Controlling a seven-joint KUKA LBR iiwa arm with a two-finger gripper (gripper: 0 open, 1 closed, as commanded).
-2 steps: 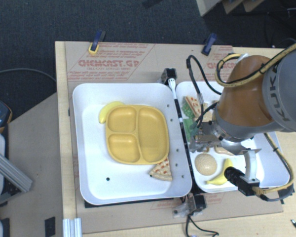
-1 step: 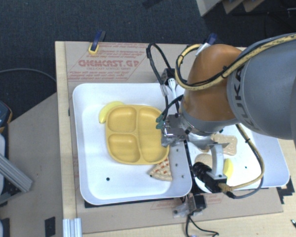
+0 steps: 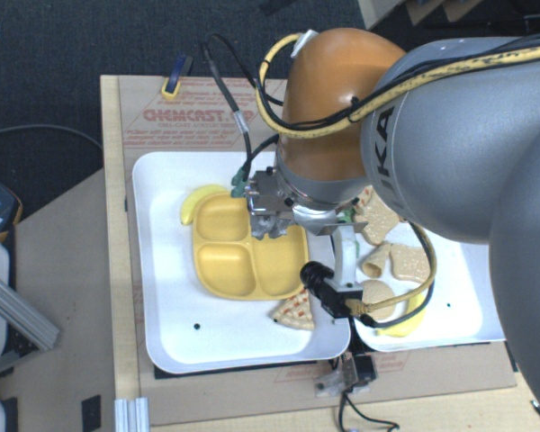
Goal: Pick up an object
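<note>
A grey KUKA arm (image 3: 459,142) with an orange band (image 3: 333,97) reaches over two white bins. Its gripper (image 3: 268,212) sits above a yellow divided tray (image 3: 229,259) in the left bin (image 3: 162,268); whether the jaws are released or clenched cannot be told from this angle. A waffle-patterned slice (image 3: 294,310) lies just beside the tray's near corner. Biscuit-like pieces (image 3: 405,261) crowd the right bin (image 3: 468,304).

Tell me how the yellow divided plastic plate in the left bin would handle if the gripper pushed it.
The yellow divided plastic plate looks rigid and moulded, so it would probably slide as one piece. It lies flat on the left white bin, so tipping seems unlikely. Its glossy surface may be slippery to grip.
</note>
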